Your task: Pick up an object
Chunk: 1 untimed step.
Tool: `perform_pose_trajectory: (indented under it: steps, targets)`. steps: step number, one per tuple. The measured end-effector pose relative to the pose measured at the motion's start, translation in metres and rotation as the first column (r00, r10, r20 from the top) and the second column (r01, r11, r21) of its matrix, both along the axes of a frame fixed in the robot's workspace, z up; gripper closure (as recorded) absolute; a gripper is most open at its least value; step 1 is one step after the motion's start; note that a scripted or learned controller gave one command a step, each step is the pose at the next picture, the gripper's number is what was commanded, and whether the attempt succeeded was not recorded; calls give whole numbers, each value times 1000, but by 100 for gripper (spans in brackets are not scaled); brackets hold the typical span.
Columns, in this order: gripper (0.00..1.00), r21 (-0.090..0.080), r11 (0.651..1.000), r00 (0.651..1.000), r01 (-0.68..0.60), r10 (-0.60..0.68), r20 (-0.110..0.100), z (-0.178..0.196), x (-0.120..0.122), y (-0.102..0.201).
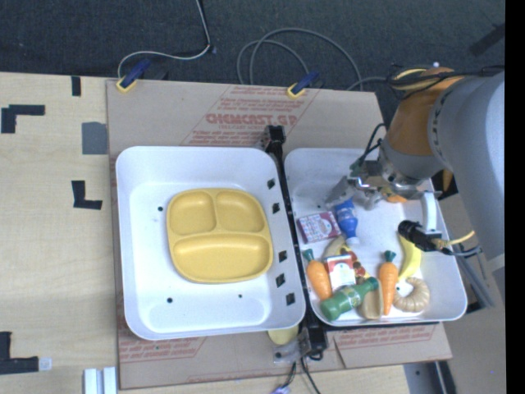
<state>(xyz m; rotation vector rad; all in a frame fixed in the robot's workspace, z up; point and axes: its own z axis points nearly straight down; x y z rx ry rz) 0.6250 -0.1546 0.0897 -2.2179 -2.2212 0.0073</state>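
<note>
The pincer (pixel 354 189) hangs low in the right bin (pixel 447 302), how far it gapes I cannot tell, just above a small blue bottle (pixel 346 220); below lie two carrots (pixel 318 277), a banana (pixel 410 257); the left bin (pixel 139 171) holds a yellow tray (pixel 219 235).

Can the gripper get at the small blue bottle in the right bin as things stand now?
Probably yes. The gripper hangs over the right bin, just above the blue bottle, and nothing lies on top of the bottle. A pink packet and a banana sit close beside it, so the fingers may bump them.
</note>
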Motion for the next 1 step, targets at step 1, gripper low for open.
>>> perform_pose_trajectory:
  steps: [1]
  targets:
    - [100, 0, 1000, 1000, 0, 0, 2, 15, 0, 1]
